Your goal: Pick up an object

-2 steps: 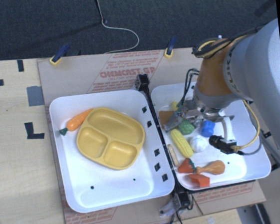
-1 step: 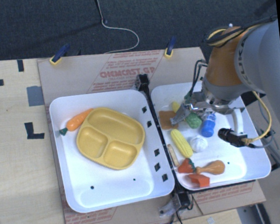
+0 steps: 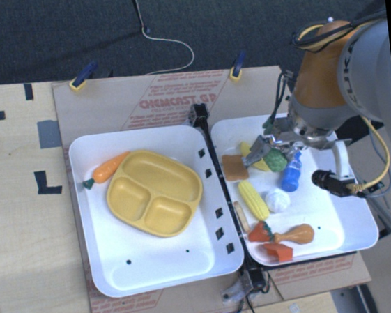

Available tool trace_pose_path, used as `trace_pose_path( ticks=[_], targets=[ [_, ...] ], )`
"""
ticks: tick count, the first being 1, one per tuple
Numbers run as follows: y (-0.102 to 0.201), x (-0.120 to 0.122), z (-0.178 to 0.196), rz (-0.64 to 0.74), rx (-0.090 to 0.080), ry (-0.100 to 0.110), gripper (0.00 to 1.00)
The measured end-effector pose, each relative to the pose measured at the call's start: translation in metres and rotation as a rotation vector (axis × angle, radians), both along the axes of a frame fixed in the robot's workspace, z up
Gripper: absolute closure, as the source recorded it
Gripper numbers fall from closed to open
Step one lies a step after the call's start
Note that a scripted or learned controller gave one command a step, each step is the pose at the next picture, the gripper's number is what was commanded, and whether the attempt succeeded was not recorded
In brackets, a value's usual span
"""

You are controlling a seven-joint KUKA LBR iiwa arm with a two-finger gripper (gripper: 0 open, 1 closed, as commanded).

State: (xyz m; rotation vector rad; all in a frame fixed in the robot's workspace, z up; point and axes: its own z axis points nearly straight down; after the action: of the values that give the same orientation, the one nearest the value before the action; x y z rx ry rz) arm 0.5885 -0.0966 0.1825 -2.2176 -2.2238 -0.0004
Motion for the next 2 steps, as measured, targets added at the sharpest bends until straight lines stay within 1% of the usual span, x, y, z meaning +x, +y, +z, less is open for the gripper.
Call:
trace_pose_path(
  ticks=[1, 2],
  targets=[
    [0.001, 0.001, 0.042, 0.000, 0.000, 0.000, 1.00],
    [0.056, 0.018, 0.030, 0.004, 0.000, 0.004, 1.00]
  ],
)
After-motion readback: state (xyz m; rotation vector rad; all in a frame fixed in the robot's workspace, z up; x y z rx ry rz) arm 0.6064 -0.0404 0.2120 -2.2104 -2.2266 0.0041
